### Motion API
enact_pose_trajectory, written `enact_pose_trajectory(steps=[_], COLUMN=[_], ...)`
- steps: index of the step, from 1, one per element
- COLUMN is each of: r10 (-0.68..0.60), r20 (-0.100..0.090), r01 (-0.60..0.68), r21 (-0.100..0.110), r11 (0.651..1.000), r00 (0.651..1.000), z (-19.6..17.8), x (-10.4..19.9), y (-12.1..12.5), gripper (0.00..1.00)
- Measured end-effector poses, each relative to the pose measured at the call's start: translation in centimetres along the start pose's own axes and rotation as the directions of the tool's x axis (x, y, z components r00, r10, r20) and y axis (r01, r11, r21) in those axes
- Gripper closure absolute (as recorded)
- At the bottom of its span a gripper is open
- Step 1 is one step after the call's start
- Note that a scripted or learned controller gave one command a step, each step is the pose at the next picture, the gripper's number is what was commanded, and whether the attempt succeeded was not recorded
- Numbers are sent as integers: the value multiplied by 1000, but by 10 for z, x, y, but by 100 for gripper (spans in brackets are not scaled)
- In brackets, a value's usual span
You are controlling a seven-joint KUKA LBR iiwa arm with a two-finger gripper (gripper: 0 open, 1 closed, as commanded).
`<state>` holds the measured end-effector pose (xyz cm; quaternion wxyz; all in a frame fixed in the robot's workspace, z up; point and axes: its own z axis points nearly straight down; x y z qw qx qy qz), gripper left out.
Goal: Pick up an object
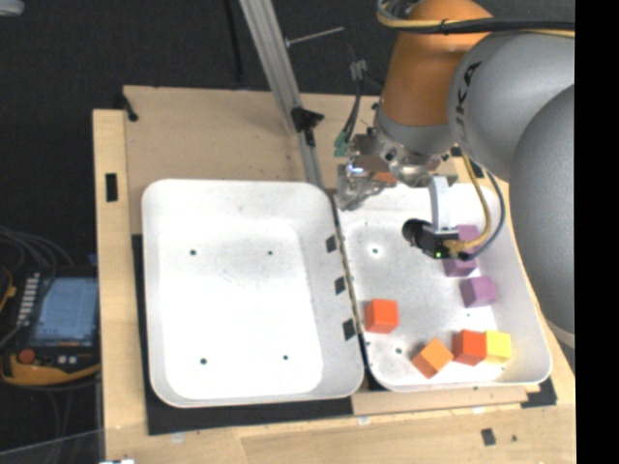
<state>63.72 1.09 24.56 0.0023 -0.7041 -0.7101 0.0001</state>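
Arm (503,95) comes in from the right, orange band above the wrist, and sits over the top of the right bin (387,235). Gripper (360,187) is at that bin's upper-left corner, close to the divider between the bins. It's a small cluster of metal and cables from this angle; can't tell its state, and no block is visible in it.

A black module with a green light (426,237) hangs off the wrist on a white bracket, over the bin's upper middle, with cables looping around it.

Blocks are all in the right bin:
- orange cube (383,314), left side near the divider, on its own
- orange block (433,357), near the front edge, rotated
- red cube (470,346), just right of it, close or touching
- yellow cube (498,344), touching the red one on its right
- purple cube (479,290), right side, mid-depth
- second purple block (461,262), just above that one, partly hidden by the cables
- third purple piece (468,232), further up, next to the black module, mostly hidden

Left bin (164,259) shows bare white floor with a few dark dots.

Both bins sit on a wooden bench (111,259). A metal strut (276,66) runs diagonally from the top down toward the bins' junction. A pendant with a blue screen (63,315) lies off the bench at far left.
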Motion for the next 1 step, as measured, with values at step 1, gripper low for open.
enact_pose_trajectory(steps=[1], r10=[0], r20=[0], r01=[0], r21=[3], r11=[1000], r00=[1000], z=[-8], x=[55], y=[-15], gripper=[100])
